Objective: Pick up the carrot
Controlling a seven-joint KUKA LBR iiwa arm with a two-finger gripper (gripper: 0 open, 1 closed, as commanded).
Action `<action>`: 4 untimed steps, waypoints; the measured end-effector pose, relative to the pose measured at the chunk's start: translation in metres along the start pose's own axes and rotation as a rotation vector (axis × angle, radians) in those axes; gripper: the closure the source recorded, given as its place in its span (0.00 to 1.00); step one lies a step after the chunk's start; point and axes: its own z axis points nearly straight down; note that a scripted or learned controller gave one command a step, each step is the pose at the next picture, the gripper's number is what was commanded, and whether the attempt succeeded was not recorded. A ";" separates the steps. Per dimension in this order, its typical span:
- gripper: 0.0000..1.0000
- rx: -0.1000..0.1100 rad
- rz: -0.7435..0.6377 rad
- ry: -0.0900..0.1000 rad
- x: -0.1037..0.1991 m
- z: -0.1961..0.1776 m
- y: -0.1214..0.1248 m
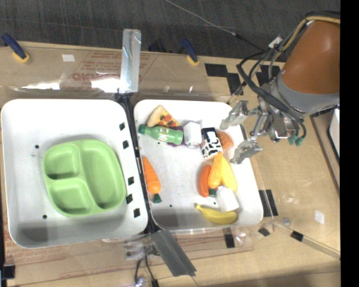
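The carrot [151,175] is orange with a green stem end pointing toward the front. It lies along the left wall of the right bin [179,211]. My gripper [239,134] hangs over the right rim of that bin, well to the right of the carrot. Its two grey fingers [230,117] stand apart, open, with nothing between them. The grey wrist and orange band sit behind it at the upper right.
The right bin also holds a pizza slice [161,117], a green bottle [164,135], a black-and-white carton [210,143], an orange and a yellow vegetable [215,175], a white item [227,199] and a banana [216,215]. A green divided plate [84,177] lies in the left bin.
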 end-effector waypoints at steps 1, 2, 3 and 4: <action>0.00 -0.002 0.099 0.003 0.028 0.071 -0.024; 0.00 -0.001 -0.068 -0.002 0.026 0.197 -0.018; 1.00 0.000 -0.078 -0.007 0.023 0.185 -0.016; 1.00 0.005 -0.287 -0.011 0.026 0.011 -0.025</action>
